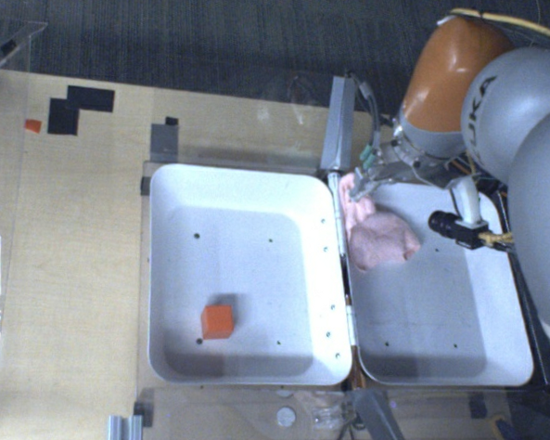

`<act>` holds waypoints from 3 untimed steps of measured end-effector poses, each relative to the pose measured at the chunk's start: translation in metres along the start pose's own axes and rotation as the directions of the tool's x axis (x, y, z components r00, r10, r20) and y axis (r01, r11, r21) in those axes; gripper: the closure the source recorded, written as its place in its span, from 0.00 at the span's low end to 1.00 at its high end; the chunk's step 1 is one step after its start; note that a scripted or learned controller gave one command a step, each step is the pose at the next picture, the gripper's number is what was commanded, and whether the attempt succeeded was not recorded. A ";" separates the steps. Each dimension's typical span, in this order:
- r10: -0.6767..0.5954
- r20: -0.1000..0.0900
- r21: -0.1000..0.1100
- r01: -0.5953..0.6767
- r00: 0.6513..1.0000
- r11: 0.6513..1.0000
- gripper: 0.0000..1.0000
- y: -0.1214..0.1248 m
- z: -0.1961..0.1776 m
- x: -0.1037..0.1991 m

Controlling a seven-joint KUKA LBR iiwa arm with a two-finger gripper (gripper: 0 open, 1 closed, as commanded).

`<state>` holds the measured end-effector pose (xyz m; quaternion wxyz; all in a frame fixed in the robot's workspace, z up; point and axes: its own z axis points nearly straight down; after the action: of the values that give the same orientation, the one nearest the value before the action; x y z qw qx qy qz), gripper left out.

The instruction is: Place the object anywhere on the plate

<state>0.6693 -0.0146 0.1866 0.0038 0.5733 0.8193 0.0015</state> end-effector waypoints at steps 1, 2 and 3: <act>-0.008 -0.001 -0.002 0.008 1.000 1.000 1.00 0.003 -0.041 0.000; -0.401 0.000 -0.004 0.401 0.916 0.916 1.00 0.015 -0.051 0.046; -0.728 0.000 -0.005 0.728 0.686 0.686 1.00 0.028 -0.039 0.095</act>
<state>0.6626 0.0845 0.2255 0.0045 0.2015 0.9795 0.0022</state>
